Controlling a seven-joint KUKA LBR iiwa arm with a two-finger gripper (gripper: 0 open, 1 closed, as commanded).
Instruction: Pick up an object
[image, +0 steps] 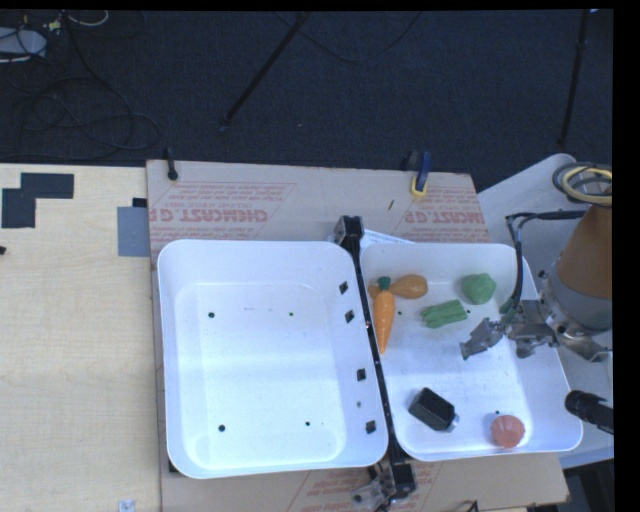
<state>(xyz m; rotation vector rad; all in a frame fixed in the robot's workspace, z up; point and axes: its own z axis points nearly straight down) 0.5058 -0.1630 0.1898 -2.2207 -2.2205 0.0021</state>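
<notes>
Objects for picking all lie loose in the right white bin (545, 420): orange plastic carrot (382, 318), green oblong piece (443, 314), black block (433, 409). Nothing is lifted yet. Two-finger gripper (480, 341) hovers over the bin floor near the green piece; finger state cannot be told.

Logged flat brown cardboard sheet with red printing (300, 200) beneath two shallow white plastic bins: left bin (180, 290), right bin (480, 385), touching along a black divider strip (365, 330). Blue-and-yellow clamp (420, 172) on the sheet's far edge, small black clamp (171, 168) at its far left corner. Pale wooden bench top (70, 350) left of the sheet, bearing dark grey rectangular patches (131, 230). Dark carpeted floor (350, 90) beyond, with loose black cables (90, 110).
</notes>
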